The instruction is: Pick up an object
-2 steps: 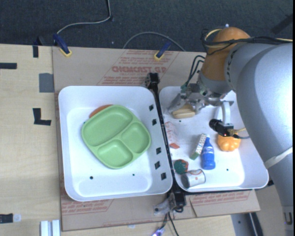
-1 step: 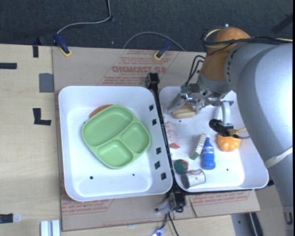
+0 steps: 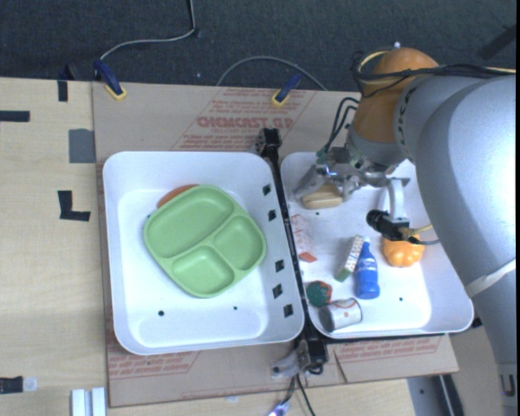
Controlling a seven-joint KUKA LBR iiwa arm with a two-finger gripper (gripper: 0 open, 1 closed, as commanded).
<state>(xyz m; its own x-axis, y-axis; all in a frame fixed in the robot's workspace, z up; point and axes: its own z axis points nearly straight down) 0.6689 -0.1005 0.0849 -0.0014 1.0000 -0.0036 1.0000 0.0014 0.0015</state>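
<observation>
Red print on the cardboard [image 3: 243, 121] under the bins is too faint to read; the jaws' spread I cannot tell, the gripper [image 3: 329, 178] low in the right bin [image 3: 433, 306] over a tan piece [image 3: 321, 199]; blue bottle [image 3: 366, 274], orange toy [image 3: 401, 252] and small can [image 3: 345, 314] lie near; green divided tray [image 3: 204, 241] fills the left bin [image 3: 126, 232].

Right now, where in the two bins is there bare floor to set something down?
Left bin: bare strips border the green divided tray, widest along the near wall and the far right corner. Right bin: one open patch mid-floor between the tan piece by the gripper and the blue bottle. Its near end is crowded: bottle, orange toy, green item, can.
</observation>
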